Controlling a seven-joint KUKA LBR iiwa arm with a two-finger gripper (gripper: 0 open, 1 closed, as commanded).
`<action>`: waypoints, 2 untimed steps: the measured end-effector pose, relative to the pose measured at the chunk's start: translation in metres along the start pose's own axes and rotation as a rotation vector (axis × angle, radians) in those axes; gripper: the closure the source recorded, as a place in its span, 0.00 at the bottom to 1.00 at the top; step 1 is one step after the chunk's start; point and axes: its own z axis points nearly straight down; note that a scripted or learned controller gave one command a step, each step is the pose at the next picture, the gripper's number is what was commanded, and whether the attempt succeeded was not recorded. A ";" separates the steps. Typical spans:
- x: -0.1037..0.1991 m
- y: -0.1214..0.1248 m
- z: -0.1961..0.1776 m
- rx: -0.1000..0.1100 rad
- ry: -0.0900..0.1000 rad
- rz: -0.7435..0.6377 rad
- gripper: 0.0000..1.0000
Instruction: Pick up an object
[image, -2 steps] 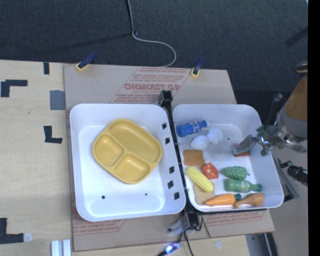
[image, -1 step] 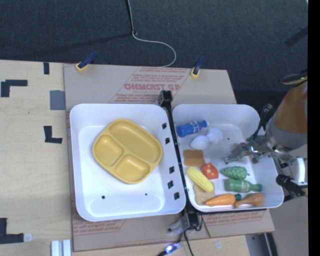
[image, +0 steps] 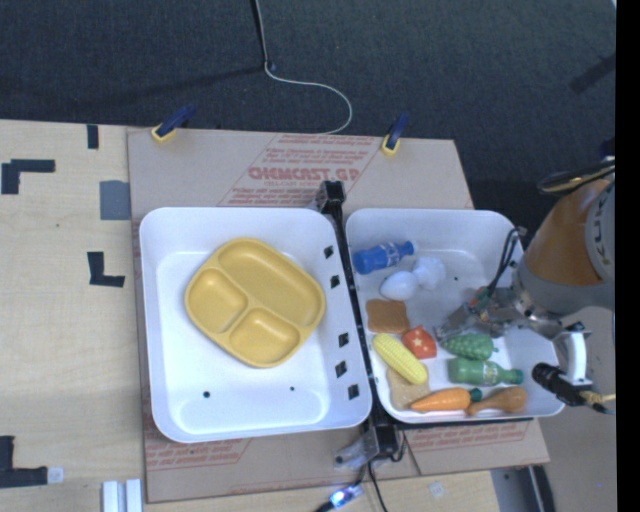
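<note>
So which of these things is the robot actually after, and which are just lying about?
Part of the job (any could be picked):
- gripper, low in the right bin
- blue bottle
- corn cob
- carrot
- green bottle
- toast slice

Just lying about:
- yellow divided plate in the left bin
- cardboard sheet

Even overhead light, slightly soft focus

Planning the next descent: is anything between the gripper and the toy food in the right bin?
Nothing visible. The gripper sits low in the right bin, right beside the green vegetable, with the tomato and corn just past it.
</note>
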 end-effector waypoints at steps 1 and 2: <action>0.000 0.001 -0.013 -0.003 -0.001 0.000 1.00; -0.002 -0.005 -0.057 -0.002 0.001 0.002 1.00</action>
